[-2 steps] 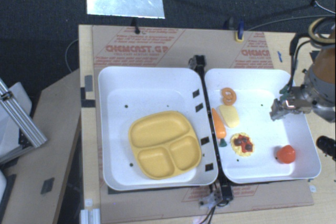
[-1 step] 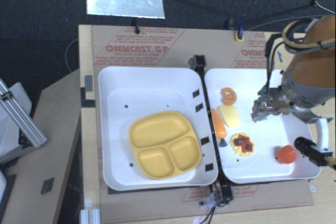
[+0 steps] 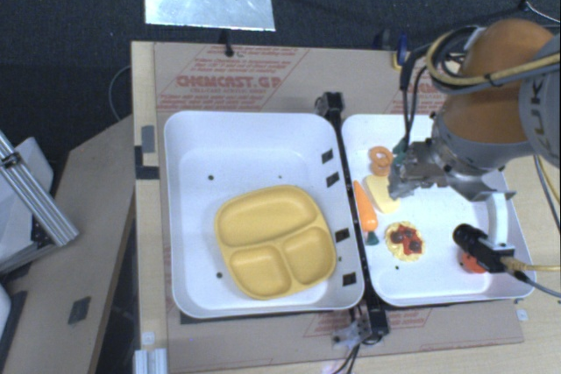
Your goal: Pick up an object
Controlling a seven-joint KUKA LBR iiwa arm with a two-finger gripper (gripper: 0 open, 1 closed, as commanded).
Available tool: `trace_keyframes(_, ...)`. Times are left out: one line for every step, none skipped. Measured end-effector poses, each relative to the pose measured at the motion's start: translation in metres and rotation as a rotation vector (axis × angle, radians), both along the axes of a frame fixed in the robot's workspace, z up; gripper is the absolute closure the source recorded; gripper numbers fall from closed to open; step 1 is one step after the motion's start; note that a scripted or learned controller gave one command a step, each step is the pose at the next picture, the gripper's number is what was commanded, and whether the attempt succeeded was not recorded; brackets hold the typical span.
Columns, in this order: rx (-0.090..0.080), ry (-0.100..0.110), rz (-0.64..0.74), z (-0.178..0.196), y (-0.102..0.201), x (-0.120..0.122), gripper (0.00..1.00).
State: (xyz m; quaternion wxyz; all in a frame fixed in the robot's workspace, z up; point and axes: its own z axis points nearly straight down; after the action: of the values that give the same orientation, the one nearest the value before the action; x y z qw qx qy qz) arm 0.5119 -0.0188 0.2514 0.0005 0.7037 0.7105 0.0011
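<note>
Lying in the left bin (image 3: 188, 188) is a yellow three-compartment tray (image 3: 275, 239); behind both bins, the cardboard sheet (image 3: 230, 76) is showing red lettering that reads "CHEMCAST" (the smaller print is too blurred to read). Along the right bin's (image 3: 438, 285) left wall an orange carrot (image 3: 365, 206) is resting, with an orange ring (image 3: 380, 158), a pale yellow piece (image 3: 379, 191) and a pizza-like toy (image 3: 405, 240) nearby. Reaching in from the right, the arm is bending down, its gripper (image 3: 405, 181) hovering just beside the pale piece; whether it is grasping anything cannot be told.
</note>
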Motion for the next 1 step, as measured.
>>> trace_keyframes(0.001, 0.003, 0.000, -0.0179, 0.0522, 0.0007, 1.00)
